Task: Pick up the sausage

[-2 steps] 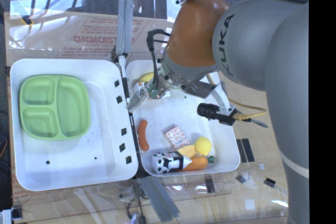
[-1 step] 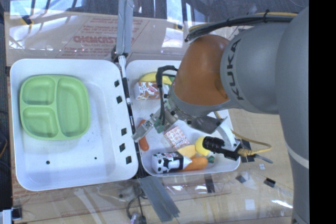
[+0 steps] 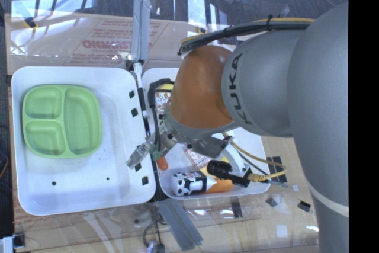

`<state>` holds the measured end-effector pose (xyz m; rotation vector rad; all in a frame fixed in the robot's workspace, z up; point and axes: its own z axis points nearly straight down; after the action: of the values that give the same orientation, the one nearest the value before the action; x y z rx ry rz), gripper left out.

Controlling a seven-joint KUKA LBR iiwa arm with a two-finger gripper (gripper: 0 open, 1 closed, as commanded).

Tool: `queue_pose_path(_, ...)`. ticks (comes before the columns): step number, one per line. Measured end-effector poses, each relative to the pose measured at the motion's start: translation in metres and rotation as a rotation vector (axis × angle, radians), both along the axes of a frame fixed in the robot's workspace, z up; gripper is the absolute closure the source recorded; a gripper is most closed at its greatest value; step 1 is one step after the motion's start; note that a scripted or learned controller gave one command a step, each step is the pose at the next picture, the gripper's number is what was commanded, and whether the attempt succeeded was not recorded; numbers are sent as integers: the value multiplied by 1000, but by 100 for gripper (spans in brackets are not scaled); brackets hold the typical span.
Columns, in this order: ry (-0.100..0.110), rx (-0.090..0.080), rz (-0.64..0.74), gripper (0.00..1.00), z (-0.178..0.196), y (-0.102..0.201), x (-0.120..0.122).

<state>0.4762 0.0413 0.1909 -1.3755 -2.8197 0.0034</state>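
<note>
- We look down from one fixed camera above the bench, at a slant, not straight overhead
- Our view takes in both white bins side by side: the left bin (image 3: 35, 198) with a green divided plate (image 3: 61, 120), and the right bin (image 3: 260, 186) partly covered
- The arm (image 3: 284, 80) comes in from our right and sits close under the lens, so its grey body and orange band (image 3: 198, 92) loom large and hide much of the right bin
- At the top of the frame we see the bench's far edge with a clear sheet (image 3: 71, 26) and dark floor beyond
</note>
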Motion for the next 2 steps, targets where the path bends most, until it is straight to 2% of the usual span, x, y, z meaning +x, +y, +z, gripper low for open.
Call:
queue_pose_path(1, 0, 1, 72, 0, 0, -66, 0)
queue_pose_path(2, 2, 3, 261, 0, 0, -88, 0)
